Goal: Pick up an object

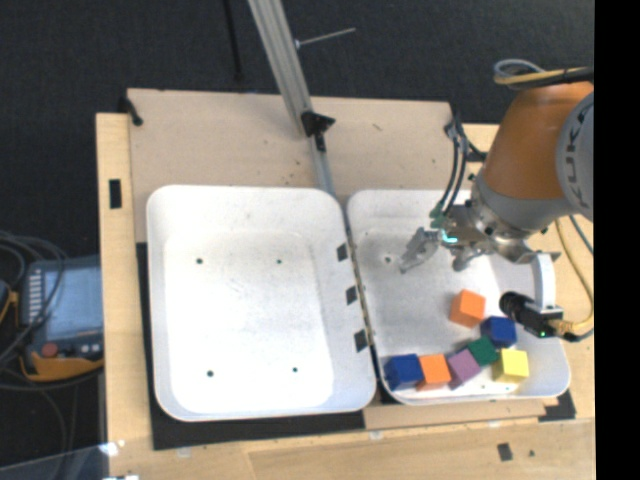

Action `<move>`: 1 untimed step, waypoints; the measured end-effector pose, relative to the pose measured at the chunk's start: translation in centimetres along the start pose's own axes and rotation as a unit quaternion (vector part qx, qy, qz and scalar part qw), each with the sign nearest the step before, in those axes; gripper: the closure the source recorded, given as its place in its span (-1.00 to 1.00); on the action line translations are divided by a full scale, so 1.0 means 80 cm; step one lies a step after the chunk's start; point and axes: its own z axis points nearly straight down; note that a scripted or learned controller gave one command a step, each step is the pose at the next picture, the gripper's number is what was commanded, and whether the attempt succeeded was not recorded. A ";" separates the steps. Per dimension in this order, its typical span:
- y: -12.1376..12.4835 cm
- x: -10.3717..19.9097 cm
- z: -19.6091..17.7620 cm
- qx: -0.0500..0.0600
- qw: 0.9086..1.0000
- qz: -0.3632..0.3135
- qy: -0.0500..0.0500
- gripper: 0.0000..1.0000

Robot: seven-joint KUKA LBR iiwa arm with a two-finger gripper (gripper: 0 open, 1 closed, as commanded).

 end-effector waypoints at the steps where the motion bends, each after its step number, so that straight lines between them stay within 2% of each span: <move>1: 0.001 0.000 -0.003 -0.003 1.000 0.001 0.000 -1.00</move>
